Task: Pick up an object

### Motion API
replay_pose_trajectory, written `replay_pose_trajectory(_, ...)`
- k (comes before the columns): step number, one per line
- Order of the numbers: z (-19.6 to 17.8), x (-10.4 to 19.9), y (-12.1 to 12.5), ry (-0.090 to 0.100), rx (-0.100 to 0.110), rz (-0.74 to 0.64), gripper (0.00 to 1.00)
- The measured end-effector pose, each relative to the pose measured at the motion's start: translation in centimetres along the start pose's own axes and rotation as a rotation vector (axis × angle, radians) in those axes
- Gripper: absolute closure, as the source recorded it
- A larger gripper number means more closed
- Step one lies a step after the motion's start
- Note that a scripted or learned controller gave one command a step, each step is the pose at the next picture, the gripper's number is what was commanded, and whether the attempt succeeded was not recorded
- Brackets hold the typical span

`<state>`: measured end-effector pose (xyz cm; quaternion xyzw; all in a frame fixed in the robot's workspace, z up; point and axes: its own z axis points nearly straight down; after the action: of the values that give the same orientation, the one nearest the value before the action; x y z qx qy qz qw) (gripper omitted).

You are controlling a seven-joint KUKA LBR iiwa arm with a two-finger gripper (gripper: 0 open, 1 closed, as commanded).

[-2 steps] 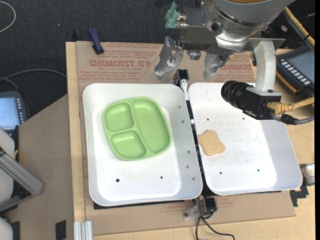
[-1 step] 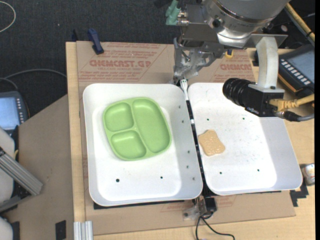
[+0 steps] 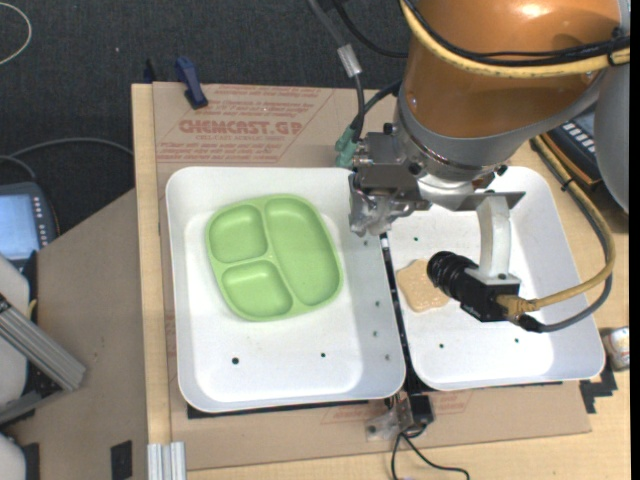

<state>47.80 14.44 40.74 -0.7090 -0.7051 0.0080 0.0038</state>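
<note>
Cardboard bench surface: nearest, a tan bread-like slice lies in the right bin beside the divider; beyond, the gripper, closure undeterminable, should centre over it before descending.

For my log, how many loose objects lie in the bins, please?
2: green three-compartment plastic plate in left white bin; flat tan piece in right bin; arm may hide others.

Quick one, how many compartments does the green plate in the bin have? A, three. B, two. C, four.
A: the green plate is divided into one long section along one side and two smaller ones beside it, three in all.
</note>
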Motion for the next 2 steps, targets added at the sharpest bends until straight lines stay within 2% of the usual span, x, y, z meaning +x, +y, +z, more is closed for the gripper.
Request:
replay_pose_trajectory(1, -1.8, 5.0, 0.1, 0.008, -0.02, -0.011, 1.0)
replay_pose_trajectory(2, 0.2, -1.2, 0.1, 0.004, -0.012, 0.001, 1.0)
